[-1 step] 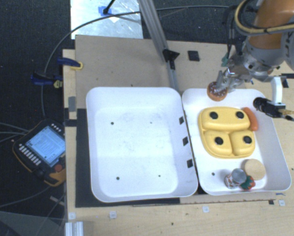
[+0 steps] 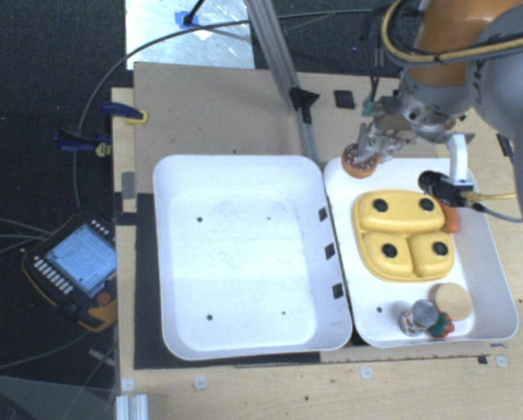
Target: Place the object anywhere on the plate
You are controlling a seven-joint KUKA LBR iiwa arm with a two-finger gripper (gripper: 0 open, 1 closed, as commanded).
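Two white bins sit side by side on the desk (image 2: 218, 112). At the right bin's (image 2: 498, 269) far left corner, the gripper (image 2: 373, 147) has its fingers pinching a small round brown object (image 2: 359, 162) (speckled on top) just above the rim. A yellow three-section plate (image 2: 404, 234) lies mid-bin, apart from the object. Near the front edge rest a tan disc (image 2: 452, 299) and small mixed items (image 2: 422, 319).

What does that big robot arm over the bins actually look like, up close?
The grey robot arm is thick and rounded, with a glossy orange band above its wrist. Yellow and black cables loop around the band. Its end is a small metallic two-finger gripper.
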